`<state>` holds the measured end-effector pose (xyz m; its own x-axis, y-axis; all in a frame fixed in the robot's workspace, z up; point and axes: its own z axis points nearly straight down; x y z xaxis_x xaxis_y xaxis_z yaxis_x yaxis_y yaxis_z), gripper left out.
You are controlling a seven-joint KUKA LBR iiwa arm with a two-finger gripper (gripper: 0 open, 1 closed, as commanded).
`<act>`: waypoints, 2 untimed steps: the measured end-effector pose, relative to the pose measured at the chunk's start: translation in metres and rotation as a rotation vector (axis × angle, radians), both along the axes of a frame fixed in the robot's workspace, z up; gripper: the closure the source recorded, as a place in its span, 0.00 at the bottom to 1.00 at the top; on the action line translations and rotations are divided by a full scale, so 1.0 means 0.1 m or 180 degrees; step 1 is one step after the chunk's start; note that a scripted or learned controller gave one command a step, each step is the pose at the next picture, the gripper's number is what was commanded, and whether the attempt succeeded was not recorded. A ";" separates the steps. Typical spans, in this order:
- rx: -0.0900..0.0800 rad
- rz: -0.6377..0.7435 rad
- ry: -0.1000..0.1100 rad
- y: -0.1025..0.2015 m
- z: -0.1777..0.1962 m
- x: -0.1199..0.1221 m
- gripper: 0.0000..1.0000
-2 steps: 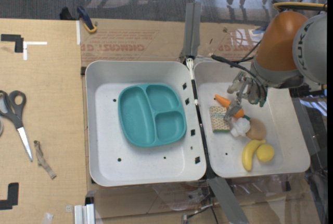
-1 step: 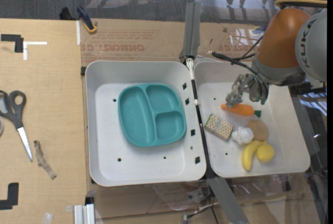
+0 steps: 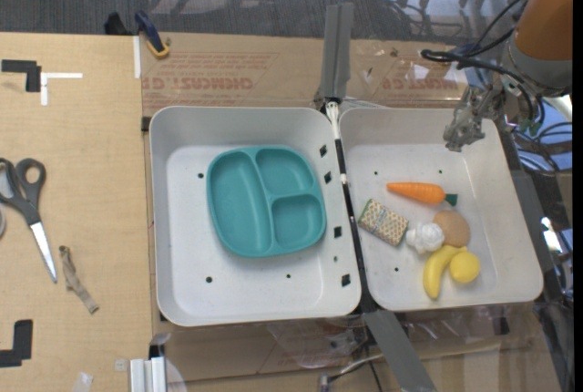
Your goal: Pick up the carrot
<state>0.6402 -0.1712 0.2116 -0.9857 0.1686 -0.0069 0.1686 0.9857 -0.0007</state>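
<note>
An orange carrot [image 3: 417, 191] with a small green end lies flat in the right bin [image 3: 401, 290], pointing left, just above the middle of the bin. My gripper [image 3: 462, 131] hangs over the bin's back right corner, up and to the right of the carrot and well apart from it. Nothing shows in its grasp.
Below the carrot lie a patterned block [image 3: 383, 221], a white lump [image 3: 424, 237], a brown egg-like thing [image 3: 452, 227], a banana [image 3: 436, 273] and a lemon [image 3: 465, 266]. The left bin [image 3: 173, 226] holds a teal divided plate [image 3: 267, 201]. Scissors [image 3: 27, 199] lie on the bench at left.
</note>
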 end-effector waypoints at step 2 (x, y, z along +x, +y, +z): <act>0.0002 0.0172 0.0004 0.65 -1.14 -0.24 0.00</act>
